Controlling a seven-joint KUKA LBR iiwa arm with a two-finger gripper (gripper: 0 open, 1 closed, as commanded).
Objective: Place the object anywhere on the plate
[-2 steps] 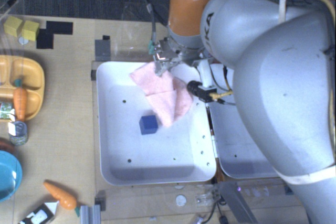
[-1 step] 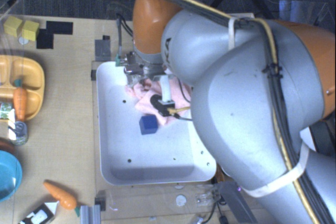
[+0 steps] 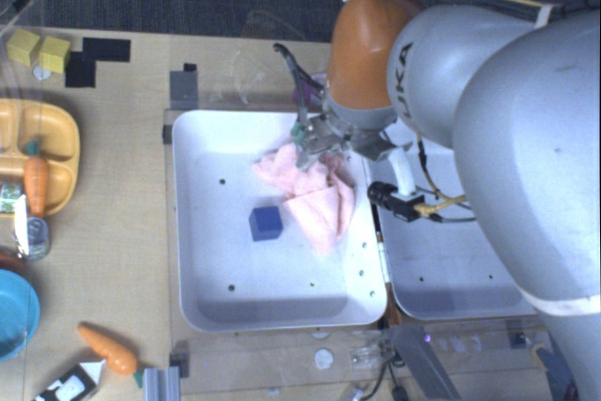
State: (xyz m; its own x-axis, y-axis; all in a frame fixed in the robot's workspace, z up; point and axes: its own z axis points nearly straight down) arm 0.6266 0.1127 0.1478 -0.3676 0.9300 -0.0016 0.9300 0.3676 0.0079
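Pink cloth [image 3: 315, 192], soft and crumpled into loose folds, lies in the left white bin [image 3: 202, 230], toward its upper right part, with one flap trailing down toward the bin's right wall. I see the hand [image 3: 310, 144] pressed down onto the cloth's upper edge, but its fingers are dark, small and bunched against the fabric, so I cannot tell whether they are wide or closed, or whether any cloth sits between them. Just left of the cloth, a small blue cube [image 3: 266, 223] with crisp edges rests on the bin's smooth floor, close to the fabric but apart from it. The arm [image 3: 488, 108], glossy grey with a rounded orange band, covers much of the right bin [image 3: 441, 282] and hides its far side.

On the wooden counter [image 3: 122, 296] to the left sits a yellow divided plate [image 3: 56, 131] of moulded plastic, cut off by the frame's left edge, with a toy carrot [image 3: 36, 183] lying across it. A second toy carrot [image 3: 111, 349] lies near the bottom left, and a blue bowl [image 3: 14, 315] is only partly visible at the edge. Two yellow blocks [image 3: 39, 52] sit at the upper left.
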